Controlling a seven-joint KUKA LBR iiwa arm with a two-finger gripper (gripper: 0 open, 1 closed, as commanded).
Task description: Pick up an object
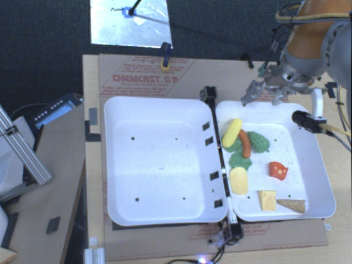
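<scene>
The right bin [308, 164] holds several toy foods. A yellow corn cob [231, 132] lies against an orange sausage [245, 143] and a green leafy piece [258, 141]. Below them sit a smaller green piece [239, 160] and a pale yellow lump [238, 180]. A red piece [278, 170], a cheese block [267, 199] and a tan wedge [291, 205] lie further right and nearer the front. My gripper [264, 96] hangs over the bin's far rim, above and behind the corn, open with nothing between its fingers.
The left bin [159, 158] stands beside the right one, joined by a black hinge strip [217, 147]. A black cable fitting [306, 120] reaches over the right bin's far right corner. A shiny sheet [131, 15] lies behind the bench.
</scene>
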